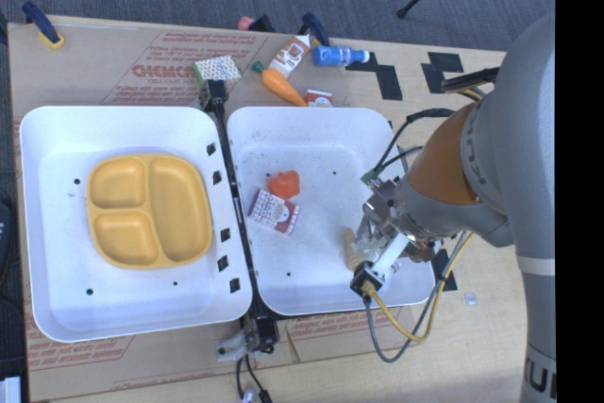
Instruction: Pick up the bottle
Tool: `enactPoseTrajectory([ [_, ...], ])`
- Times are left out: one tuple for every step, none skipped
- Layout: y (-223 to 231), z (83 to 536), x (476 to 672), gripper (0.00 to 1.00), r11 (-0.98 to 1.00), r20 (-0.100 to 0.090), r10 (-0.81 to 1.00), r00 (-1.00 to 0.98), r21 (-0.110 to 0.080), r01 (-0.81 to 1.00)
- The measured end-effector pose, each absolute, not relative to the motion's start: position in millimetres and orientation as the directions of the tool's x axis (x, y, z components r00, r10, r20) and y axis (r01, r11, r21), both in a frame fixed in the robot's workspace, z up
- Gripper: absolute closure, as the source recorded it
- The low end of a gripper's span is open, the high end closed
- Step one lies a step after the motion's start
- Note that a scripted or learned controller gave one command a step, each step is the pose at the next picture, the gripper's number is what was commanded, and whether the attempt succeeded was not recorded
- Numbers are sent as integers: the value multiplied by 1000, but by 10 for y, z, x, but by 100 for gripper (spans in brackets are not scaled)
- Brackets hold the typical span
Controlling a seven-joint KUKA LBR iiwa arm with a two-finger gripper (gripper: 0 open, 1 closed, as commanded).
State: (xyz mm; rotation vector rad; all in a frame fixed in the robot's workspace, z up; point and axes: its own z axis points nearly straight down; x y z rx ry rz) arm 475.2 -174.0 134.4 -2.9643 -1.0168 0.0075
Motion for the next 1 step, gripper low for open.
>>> enactPoseTrajectory([
  [-1621,1335,4757,100,-815,-2,579,815,-9,579],
])
